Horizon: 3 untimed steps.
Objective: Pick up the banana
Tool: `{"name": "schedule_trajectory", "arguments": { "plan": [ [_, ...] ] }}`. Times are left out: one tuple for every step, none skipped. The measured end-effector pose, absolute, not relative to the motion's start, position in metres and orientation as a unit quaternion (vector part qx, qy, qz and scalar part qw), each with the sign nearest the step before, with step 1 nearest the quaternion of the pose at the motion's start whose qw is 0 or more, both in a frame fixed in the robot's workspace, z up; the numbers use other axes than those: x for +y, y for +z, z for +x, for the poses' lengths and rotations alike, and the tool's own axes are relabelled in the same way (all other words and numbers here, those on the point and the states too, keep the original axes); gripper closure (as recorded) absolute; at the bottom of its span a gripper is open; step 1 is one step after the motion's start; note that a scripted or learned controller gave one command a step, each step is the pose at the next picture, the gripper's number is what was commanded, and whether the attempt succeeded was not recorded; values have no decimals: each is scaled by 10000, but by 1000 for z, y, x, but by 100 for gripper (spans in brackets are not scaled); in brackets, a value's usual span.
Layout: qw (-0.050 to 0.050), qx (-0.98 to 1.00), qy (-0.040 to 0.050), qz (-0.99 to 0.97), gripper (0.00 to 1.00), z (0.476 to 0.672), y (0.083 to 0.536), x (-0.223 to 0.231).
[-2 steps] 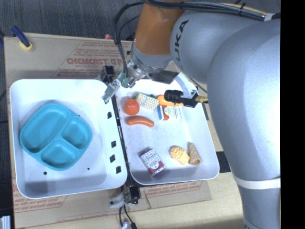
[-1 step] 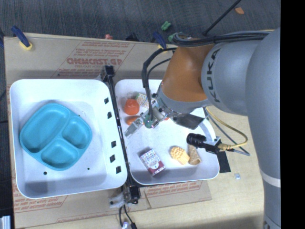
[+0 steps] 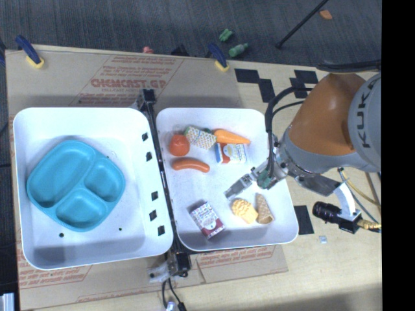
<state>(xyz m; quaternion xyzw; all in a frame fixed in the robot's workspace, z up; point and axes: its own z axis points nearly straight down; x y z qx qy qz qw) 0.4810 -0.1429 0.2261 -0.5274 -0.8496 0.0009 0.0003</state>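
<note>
Banana point(image 3: 242, 209): lying in right bin point(image 3: 194, 235), near front right corner, touching ice-cream cone point(image 3: 263, 208); tool point(image 3: 245, 184): poised just above, nothing gripped; open or closed: cannot tell.

Just left of the jaws, in the right bin point(image 3: 277, 229), lie a yellow corn piece point(image 3: 242, 209) and a tan cone point(image 3: 263, 208) side by side below them, a small red carton point(image 3: 207, 218) further left, and a sausage point(image 3: 190, 165), tomato point(image 3: 179, 145), carrot point(image 3: 231, 136) and milk carton point(image 3: 234, 152) above. Well left of the jaws, the left bin point(image 3: 39, 251) holds a blue divided plate point(image 3: 74, 183).
</note>
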Motion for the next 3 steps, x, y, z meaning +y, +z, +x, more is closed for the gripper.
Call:
{"name": "schedule_trajectory", "arguments": {
  "plan": [
    [15, -7979, 2, -6027, 0, 492, 91, -107],
    [10, -7676, 5, -6409, 0, 575, 92, -111],
    [24, -8171, 7, -5765, 0, 566, 91, -97]
  ]
}}
